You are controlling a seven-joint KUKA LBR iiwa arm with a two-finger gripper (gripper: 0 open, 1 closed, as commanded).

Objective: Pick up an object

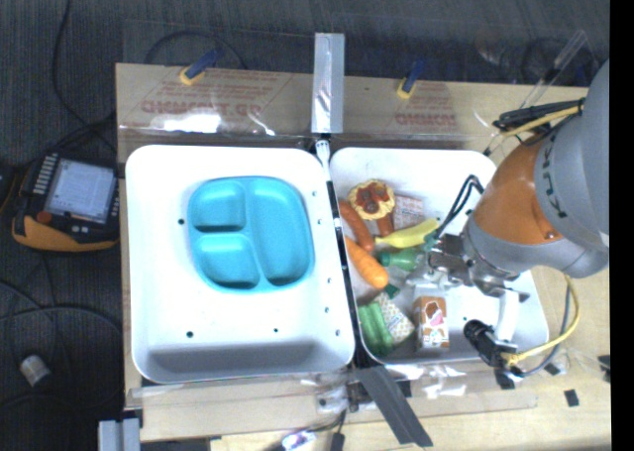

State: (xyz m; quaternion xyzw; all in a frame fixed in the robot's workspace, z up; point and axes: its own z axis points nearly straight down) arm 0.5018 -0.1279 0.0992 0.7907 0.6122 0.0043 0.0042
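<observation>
Gripper (433,263): hanging low over right bin (515,167); grip state, cannot tell.
Risk: banana (408,235), carrot (366,263), carton (430,323) crowding; a pinch is likely slipping or snagging neighbours.

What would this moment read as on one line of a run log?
arm: over right bin | gripper: low among the food items, grip unclear | banana: beside gripper | blue tray: in left bin

Left bin (149,271): divided tray (250,231) near its middle. Right bin (515,315): toy foods crowd its left side, carrot (368,266) beside the shared wall, small carton (431,323) nearer, possibly a banana (406,235) farther back.
</observation>
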